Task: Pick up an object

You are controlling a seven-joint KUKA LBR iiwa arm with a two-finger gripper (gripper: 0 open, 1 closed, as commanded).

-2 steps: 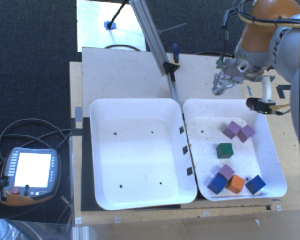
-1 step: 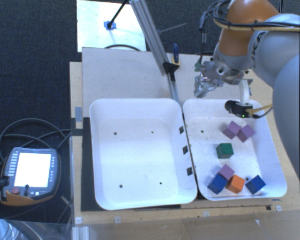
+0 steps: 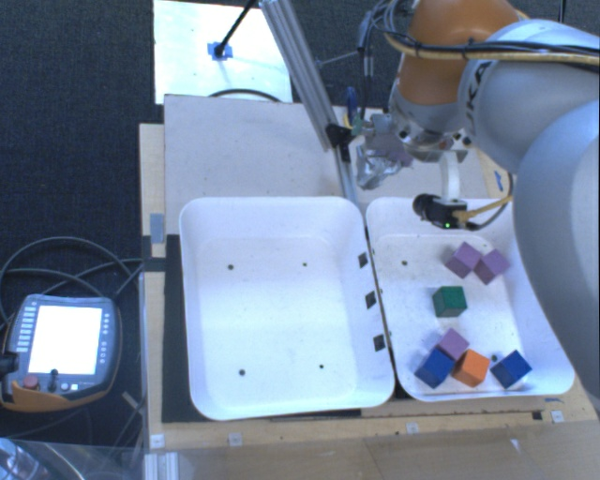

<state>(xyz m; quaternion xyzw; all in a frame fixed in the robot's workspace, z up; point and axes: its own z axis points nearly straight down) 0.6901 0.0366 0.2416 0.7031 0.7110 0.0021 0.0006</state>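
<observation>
Grey arm [image 3: 539,122] is filling the upper right, nearest the lens, its orange band [image 3: 450,28] sitting above the wrist. Left bin [image 3: 202,309] is lying white and shallow beside the right bin [image 3: 408,272], their inner walls touching. Bench [image 3: 234,145] is showing pale behind both bins. Teach pendant [image 3: 61,352] is resting off to the far left on dark floor, cables looping around it.

Gripper [image 3: 380,169] is hanging over the back rim where the two bins meet, well apart from every block; whether it is parted or closed, cannot tell.

Blocks are all sitting in the right bin: two purple cubes [image 3: 476,262] touching near the back right, a green cube [image 3: 449,301] mid-bin, then a front cluster of small purple cube [image 3: 454,342], blue cube [image 3: 435,367], orange cube [image 3: 472,368], and another blue cube [image 3: 510,368] just beside.
</observation>
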